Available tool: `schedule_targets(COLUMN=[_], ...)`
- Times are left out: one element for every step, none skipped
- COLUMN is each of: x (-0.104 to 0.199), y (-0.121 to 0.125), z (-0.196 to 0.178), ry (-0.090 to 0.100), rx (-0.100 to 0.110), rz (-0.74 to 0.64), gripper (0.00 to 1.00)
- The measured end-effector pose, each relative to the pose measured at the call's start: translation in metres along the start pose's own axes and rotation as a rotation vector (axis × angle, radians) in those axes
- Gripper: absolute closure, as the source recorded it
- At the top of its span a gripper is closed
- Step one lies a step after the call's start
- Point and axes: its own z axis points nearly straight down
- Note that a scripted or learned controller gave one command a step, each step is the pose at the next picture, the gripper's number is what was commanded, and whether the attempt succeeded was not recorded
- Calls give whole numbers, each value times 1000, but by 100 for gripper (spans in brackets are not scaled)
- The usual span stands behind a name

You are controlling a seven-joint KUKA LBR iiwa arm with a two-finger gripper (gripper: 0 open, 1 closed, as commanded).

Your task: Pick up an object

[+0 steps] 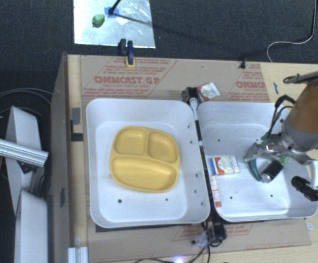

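jaws [264,166] sit low in the right bin [241,204], near its right wall; i cannot tell how far they are parted or whether they grip anything. a small white packet [224,165] lies just left of them on open floor. the yellow divided tray [145,159] fills the left bin's [101,201] middle, margins free all round.

The claw [264,166] hangs in the right bin [246,119]; a packet [223,165] lies just left of it, a tray [145,159] farther left in the left bin [107,201].
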Motion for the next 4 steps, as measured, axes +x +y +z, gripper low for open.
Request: schedule_targets(x=[-19, -1, -18, -18], y=[67, 32, 111, 61], z=[-83, -7, -69, 0], ry=[-4, -1, -4, -2], rx=[-6, 2, -6, 0], rz=[-2, 1, -3, 1], gripper=[0, 0, 0, 0])
